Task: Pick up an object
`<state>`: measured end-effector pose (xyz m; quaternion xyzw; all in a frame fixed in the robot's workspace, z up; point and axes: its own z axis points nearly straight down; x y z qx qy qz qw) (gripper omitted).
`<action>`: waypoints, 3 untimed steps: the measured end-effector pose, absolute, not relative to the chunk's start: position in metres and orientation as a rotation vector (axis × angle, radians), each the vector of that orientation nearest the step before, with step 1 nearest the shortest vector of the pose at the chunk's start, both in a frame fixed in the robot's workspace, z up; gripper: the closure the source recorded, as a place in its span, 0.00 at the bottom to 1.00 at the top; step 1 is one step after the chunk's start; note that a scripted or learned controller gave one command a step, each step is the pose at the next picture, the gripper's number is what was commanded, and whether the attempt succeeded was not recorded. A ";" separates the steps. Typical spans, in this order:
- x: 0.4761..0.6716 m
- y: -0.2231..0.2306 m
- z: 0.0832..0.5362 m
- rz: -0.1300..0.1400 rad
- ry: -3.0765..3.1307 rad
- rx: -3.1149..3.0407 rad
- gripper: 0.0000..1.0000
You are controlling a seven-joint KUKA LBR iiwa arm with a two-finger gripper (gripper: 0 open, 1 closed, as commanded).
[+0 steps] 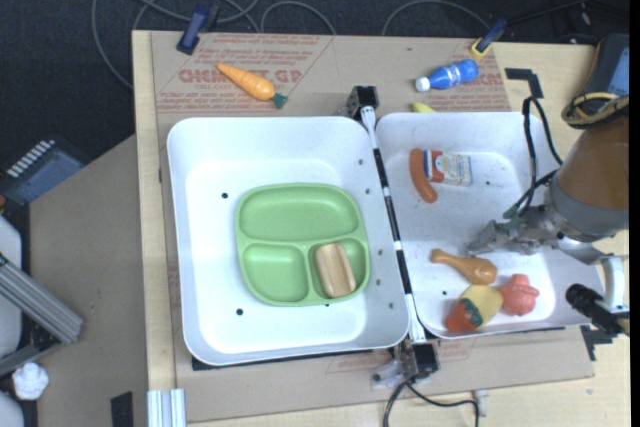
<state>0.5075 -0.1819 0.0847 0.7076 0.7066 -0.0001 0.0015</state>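
Observation:
The right bin (500,130) holds a reddish sausage (423,175) beside a small white packet (453,167) near its back. A tan drumstick (465,265) lies toward the front. Just below it are a yellow-and-red toy fruit (473,308) and a red toy piece (518,294). My gripper (497,236) hangs low over the right bin, just right of and above the drumstick, with nothing visibly between its tips. The grey arm (590,185) comes in from the right.
The left bin (200,215) carries a green divided plate (290,215) with a tan bun (335,270) in its lower right compartment. On the cardboard behind the bins lie a toy carrot (250,82), a blue-and-white bottle (447,76) and a blue clip (195,28).

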 end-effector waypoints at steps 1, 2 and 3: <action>0.480 -0.107 0.084 -0.001 2.225 2.222 0.00; 0.480 -0.108 0.094 -0.001 2.222 2.222 1.00; 0.499 -0.044 0.185 0.001 2.223 2.220 1.00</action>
